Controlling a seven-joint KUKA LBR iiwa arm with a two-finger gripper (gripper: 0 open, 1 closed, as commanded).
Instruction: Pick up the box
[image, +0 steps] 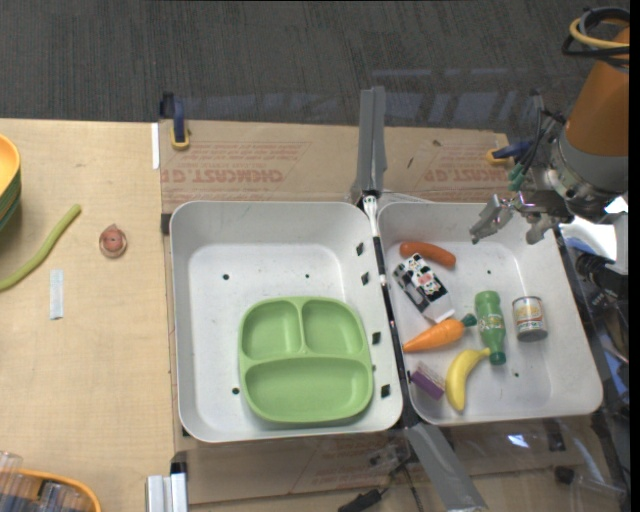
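Your box (421, 282), black and white with print too small to read, lies in the right bin (560, 400) between a sausage (428, 254) and a carrot (434, 336). The gripper (515, 222) hovers spread near the bin's far edge, holding nothing. Cardboard (260, 165) on the worktop (80, 380) reads CHEMCAST GP, mirrored

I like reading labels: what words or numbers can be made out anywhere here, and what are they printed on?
"CHEMCAST GP", red, upside down, repeated: cardboard sheet behind the bins.
Box: black and white print, too small to read.
Can: label blurred.
Green bottle: label unreadable.
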